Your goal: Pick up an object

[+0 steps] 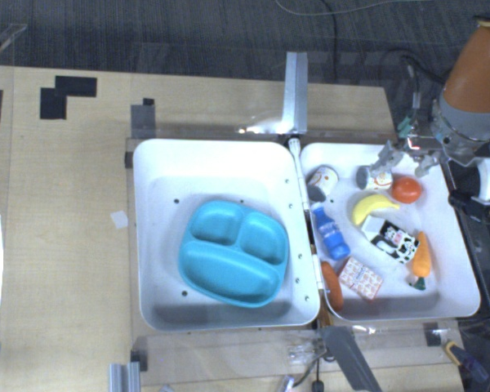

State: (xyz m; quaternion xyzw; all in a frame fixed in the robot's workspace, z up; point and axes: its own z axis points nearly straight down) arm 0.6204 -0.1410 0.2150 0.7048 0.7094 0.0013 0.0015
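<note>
The right bin (457,288) holds several small items: a yellow banana (374,207), a red-orange tomato (406,189), a carrot (422,261), a black-and-white block (394,242), a blue bottle (330,235), a pink patterned box (360,277) and a white round piece (322,178). My gripper (407,162) hangs over the bin's far right part, just beyond the tomato. It is open, its fingers spread to either side with nothing between them.
The left bin (155,219) holds a blue divided plate (233,251). An orange-red item (332,288) lies against the right bin's near left wall. A small grey piece (363,175) sits beside the gripper's left finger. A metal post (296,92) stands behind the bins.
</note>
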